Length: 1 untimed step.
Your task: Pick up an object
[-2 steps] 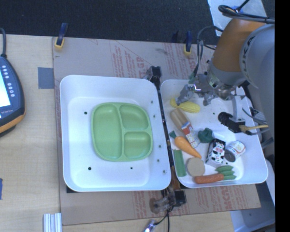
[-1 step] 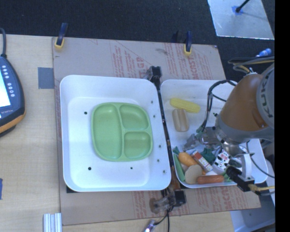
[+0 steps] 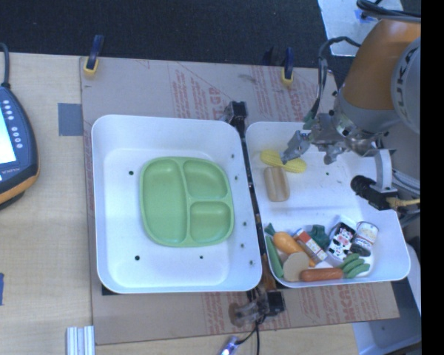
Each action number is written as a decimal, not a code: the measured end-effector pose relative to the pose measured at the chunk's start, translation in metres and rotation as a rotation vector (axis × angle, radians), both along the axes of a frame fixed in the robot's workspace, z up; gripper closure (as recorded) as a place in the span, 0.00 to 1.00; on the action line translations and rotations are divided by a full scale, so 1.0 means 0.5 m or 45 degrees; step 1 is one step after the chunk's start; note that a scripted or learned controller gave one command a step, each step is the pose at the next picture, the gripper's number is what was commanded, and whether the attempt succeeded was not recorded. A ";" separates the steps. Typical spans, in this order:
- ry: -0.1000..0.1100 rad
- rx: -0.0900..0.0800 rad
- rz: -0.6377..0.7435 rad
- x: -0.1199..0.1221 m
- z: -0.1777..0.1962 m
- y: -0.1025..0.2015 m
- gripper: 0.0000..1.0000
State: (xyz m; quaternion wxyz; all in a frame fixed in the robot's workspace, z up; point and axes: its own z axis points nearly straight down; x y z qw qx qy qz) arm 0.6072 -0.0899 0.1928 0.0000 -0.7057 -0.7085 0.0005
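Observation:
My gripper (image 3: 312, 152) hangs over the back part of the right bin (image 3: 385, 220), open, with nothing between its fingers. Its left fingertip (image 3: 293, 151) is just above the right end of a yellow banana (image 3: 278, 159). A tan bread roll (image 3: 276, 184) lies just in front of the banana. Several small toy foods are heaped at the bin's front: an orange carrot (image 3: 284, 241), a red sausage (image 3: 320, 274), a black-and-white carton (image 3: 342, 240) and a small white can (image 3: 365, 234).
The left bin (image 3: 111, 198) holds a green divided plate (image 3: 186, 200). A tablet-like pendant (image 3: 4, 143) lies at the far left of the bench. A black clamp (image 3: 237, 112) sits between the bins at the back.

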 end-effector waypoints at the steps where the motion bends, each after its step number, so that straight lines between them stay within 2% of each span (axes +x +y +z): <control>1: 0.002 0.001 0.001 0.052 -0.002 0.038 0.00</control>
